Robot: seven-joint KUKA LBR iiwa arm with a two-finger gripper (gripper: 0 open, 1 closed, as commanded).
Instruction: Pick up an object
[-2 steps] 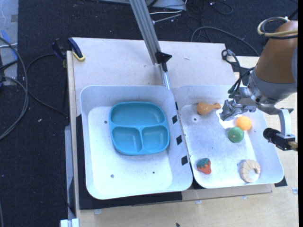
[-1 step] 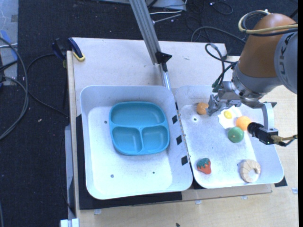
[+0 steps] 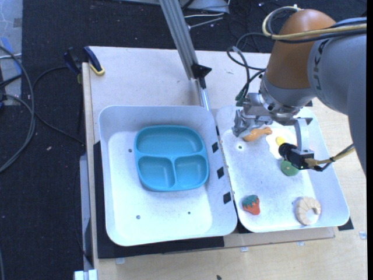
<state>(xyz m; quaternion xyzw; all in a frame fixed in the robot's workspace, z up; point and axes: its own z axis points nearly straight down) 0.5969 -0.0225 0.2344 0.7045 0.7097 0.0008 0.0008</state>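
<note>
My gripper (image 3: 242,126) hangs low over the back left corner of the right bin (image 3: 326,185), under the orange band of the arm. An orange, carrot-shaped piece (image 3: 258,135) lies on the bin floor right beside the gripper's tip, touching or nearly touching it; I cannot tell whether it is gripped. A white and yellow piece (image 3: 276,145) and a green round piece (image 3: 289,168) lie just to its right. A red strawberry (image 3: 251,204) and a beige shell-like piece (image 3: 307,209) sit near the bin's front edge.
The left bin (image 3: 116,209) holds a blue three-compartment tray (image 3: 172,157). A slanted metal strut (image 3: 180,34) comes down to the bins' shared back edge. A black cable fitting (image 3: 294,154) hangs off the arm over the right bin.
</note>
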